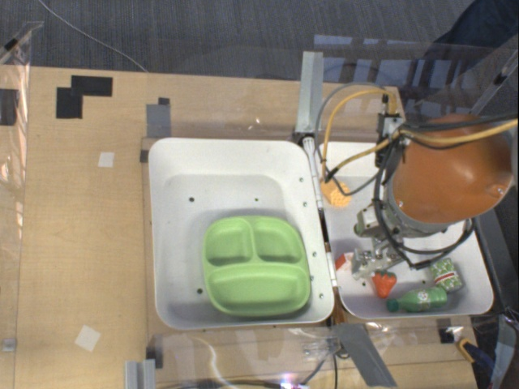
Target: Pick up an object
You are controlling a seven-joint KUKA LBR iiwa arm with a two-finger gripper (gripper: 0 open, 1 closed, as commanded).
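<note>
1. The gripper [375, 259] is hanging low inside the right bin [486, 298], under the arm's orange band [450, 168], near the bin's front edge; its metal parts are crowding together at this slant, so I cannot tell how it is set or whether it is gripping anything.
2. An orange-red carrot-like toy [384, 284] is lying just below the gripper, close enough that touching or apart cannot be told, and nothing shows it being clasped.
3. A small red piece [340, 261] is sitting just left of the gripper, close to the bin's left wall.
4. A green bottle [420, 300] is lying on its side along the bin's front edge, just right of the carrot-like toy.
5. A small green-and-white patterned object [445, 275] is resting above the bottle, toward the bin's right side.
6. A yellow-orange round object [335, 192] is sitting by the bin's left wall, toward the back, well apart from the gripper.
7. Yellow and black cables [357, 108] are looping from the arm over the bin's back edge.
8. In the left bin [174, 168], a green divided plate [255, 264] is lying toward the front right corner, well apart from the gripper.
</note>
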